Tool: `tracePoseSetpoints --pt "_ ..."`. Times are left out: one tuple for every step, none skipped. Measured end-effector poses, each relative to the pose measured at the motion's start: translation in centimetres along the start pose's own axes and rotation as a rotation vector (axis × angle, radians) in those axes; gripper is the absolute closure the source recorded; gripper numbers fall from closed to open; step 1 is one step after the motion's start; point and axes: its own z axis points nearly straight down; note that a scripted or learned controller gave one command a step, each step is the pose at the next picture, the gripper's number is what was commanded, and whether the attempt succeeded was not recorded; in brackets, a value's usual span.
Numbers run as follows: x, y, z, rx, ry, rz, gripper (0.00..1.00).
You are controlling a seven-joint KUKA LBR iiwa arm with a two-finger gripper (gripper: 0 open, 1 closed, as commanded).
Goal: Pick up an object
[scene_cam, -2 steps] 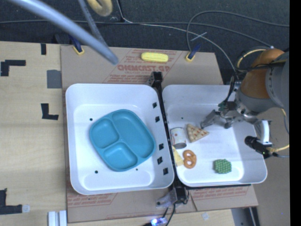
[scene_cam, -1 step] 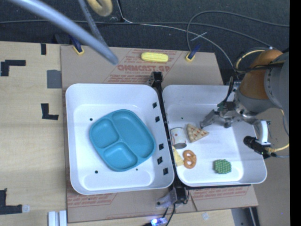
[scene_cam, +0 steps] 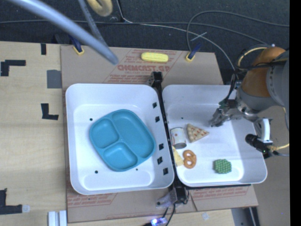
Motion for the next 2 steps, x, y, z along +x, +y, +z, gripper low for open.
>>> tracePoseSetpoints --pt "-0.9 -0.2 -5.3 0.002 0.005 0.002 1.00" --pt "-1.0 -0.1 -10.6 0.002 0.005 0.001 1.00"
